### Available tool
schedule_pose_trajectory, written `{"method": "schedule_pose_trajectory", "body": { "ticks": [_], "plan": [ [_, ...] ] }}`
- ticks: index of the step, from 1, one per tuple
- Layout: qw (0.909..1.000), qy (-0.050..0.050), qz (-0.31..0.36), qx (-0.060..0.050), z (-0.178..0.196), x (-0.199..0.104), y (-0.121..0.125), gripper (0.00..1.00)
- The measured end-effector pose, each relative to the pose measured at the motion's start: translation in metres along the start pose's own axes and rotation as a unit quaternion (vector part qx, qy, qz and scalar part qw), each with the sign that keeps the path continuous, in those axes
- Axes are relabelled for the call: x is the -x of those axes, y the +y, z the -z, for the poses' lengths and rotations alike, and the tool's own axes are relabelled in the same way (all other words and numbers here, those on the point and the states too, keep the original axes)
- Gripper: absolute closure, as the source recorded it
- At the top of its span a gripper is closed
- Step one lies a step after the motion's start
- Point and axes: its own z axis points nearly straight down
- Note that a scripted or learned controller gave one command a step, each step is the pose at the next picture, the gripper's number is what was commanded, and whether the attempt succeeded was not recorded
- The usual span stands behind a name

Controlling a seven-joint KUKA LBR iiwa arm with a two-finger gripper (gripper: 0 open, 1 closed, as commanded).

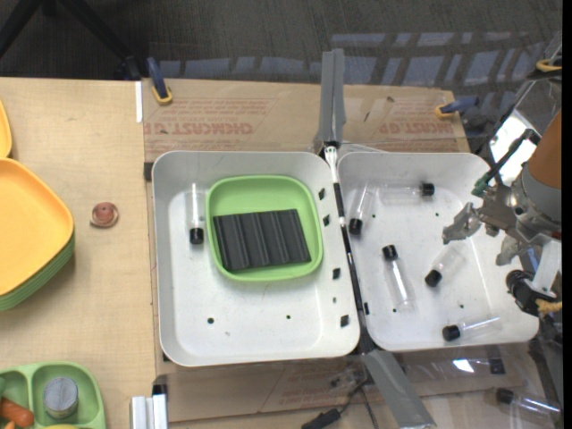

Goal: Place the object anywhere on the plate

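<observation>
Open-fingered gripper point(483, 231) hovers beside a clear, black-capped vial point(444, 265): likely light, slippery, fragile, best pinched mid-barrel for the green plate point(308, 195).

The cardboard sheet point(268, 119) under the bins bears inverted red print reading "CHEMCAST"

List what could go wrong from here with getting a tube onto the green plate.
1. The clear tubes in the right bin are round and lie scattered at angles, so one may roll or slip away as the gripper closes on it.
2. The green plate already carries a black ridged block, leaving little bare surface; a dropped tube could bounce or roll off into the left bin.
</observation>
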Motion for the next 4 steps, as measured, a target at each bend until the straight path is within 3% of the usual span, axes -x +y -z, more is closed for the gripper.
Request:
{"method": "schedule_pose_trajectory", "body": {
  "ticks": [1, 2, 3, 4],
  "plan": [
    [1.0000, 0.000, 0.000, 0.000, 0.000, 0.000, 0.000, 0.00],
    [0.9989, 0.000, -0.047, 0.000, 0.027, -0.016, -0.031, 0.00],
    [0.9916, -0.001, -0.129, -0.001, 0.029, -0.021, -0.017, 0.00],
    [0.9916, -0.001, -0.129, -0.001, 0.029, -0.021, -0.017, 0.00]
  ]
}}
